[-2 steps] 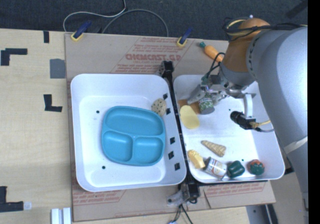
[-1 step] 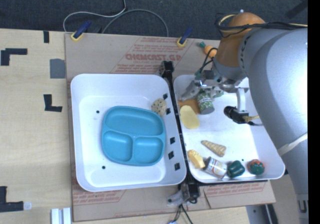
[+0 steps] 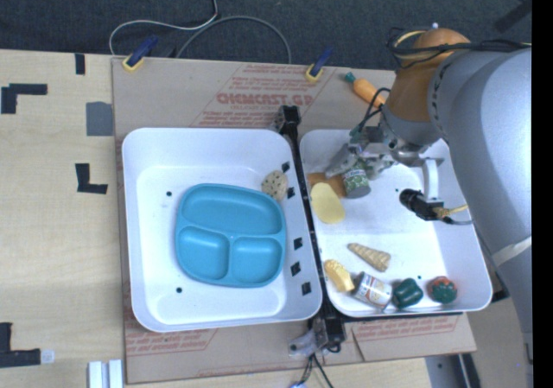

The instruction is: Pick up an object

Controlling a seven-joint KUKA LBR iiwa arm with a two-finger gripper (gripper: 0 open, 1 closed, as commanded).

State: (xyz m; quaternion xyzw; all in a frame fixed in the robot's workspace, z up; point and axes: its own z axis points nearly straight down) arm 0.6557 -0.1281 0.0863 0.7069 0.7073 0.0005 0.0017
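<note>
Hovering over the right bin (image 3: 467, 248), the end effector (image 3: 363, 162) meets a green-topped object (image 3: 355, 181).

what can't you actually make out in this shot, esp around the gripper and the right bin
- Gripper, camera view: too small and crowded by the speckled object beneath it to tell open from shut, or whether it holds anything.
- Right bin: its far right side is covered by the arm.
- Green toy and its neighbours: too small to identify.
</note>
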